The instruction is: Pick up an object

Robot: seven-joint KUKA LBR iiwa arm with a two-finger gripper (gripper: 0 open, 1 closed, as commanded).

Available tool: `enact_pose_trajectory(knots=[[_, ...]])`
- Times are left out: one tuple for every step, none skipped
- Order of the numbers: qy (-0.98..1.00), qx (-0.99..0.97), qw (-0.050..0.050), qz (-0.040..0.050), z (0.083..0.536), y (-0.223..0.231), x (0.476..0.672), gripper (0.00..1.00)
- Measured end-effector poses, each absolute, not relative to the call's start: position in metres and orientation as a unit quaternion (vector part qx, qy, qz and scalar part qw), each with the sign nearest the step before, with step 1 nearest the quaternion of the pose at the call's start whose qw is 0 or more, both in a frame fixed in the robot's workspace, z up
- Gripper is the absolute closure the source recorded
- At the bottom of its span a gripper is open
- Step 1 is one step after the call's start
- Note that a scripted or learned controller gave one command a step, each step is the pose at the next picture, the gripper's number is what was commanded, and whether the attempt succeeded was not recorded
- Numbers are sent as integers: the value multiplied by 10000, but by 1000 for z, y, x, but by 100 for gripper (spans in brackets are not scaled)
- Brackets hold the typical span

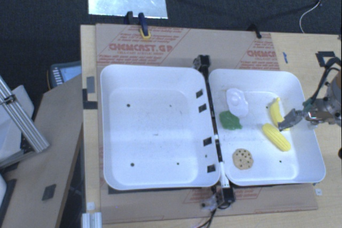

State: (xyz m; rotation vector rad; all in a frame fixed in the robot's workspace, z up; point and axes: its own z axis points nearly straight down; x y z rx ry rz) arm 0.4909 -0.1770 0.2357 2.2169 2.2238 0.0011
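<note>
Taking the right-hand shallow white plastic bin (307, 165) as landmark: a crumpled green leafy toy (230, 120) lies at its left, a smooth white lumpy piece (237, 102) just above it, and a flat round tan speckled cookie (242, 158) lies toward the near wall. A curved yellow banana (274, 110) and a ridged yellow corn cob (277, 136) lie right of centre. The grey two-finger gripper (287, 120) hangs between them; whether it is spread cannot be told. Risk: closing here may nudge both rounded, slippery toys aside and grasp neither.
</note>
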Motion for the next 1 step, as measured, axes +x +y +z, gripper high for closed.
enact_pose_trajectory(knots=[[7076, 7066, 25, 23, 83, -141, 489, 0]])
